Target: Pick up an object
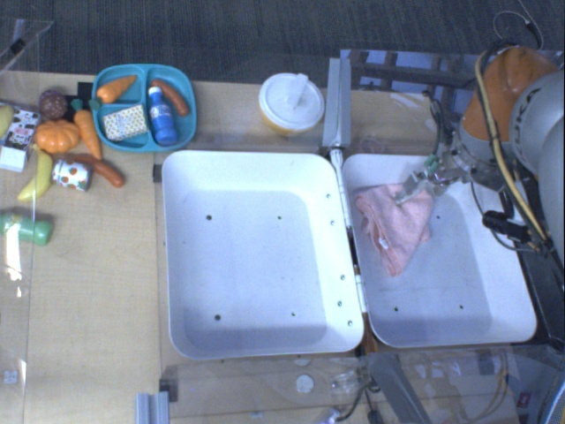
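Observation:
A crumpled pink cloth (395, 223) lies in the right bin (477, 316), toward its upper left. My gripper (417, 187) hangs at the cloth's upper right edge, its metal fingers low over the fabric. The grey arm with its orange band reaches in from the right above it. From this slant I cannot make out how the fingers stand or whether any cloth is between them.
The left bin (256, 325) sits beside the right one. A teal divided plate (144, 107) with toy food stands at the back left, with more toy food (62, 148) on the bench. A white lidded cup (291, 102) stands behind the bins.

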Robot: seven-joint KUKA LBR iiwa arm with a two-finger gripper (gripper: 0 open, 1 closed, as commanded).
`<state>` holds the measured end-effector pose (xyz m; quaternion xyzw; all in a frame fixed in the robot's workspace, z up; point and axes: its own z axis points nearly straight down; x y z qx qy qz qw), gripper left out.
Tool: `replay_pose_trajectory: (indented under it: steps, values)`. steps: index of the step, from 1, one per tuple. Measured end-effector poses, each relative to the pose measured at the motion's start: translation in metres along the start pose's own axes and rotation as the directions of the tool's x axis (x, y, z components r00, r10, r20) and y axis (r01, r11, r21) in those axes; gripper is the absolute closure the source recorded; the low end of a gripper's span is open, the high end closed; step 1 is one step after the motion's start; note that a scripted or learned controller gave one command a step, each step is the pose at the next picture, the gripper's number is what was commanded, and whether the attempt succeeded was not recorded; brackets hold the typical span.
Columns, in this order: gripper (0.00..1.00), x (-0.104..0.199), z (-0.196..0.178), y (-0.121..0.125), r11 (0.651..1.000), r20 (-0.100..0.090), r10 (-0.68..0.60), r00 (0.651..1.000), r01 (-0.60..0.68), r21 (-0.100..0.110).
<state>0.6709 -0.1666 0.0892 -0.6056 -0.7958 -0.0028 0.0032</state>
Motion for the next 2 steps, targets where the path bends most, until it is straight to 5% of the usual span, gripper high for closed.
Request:
replay_pose_trajectory:
  steps: [1, 2]
  values:
    - [1.00, -0.002, -0.013, 0.003, 1.000, 0.012, -0.004, 1.000, 0.004, -0.012]
    - [1.00, 0.049, -0.073, 0.013, 0.998, 0.012, -0.066, 0.998, 0.066, -0.006]
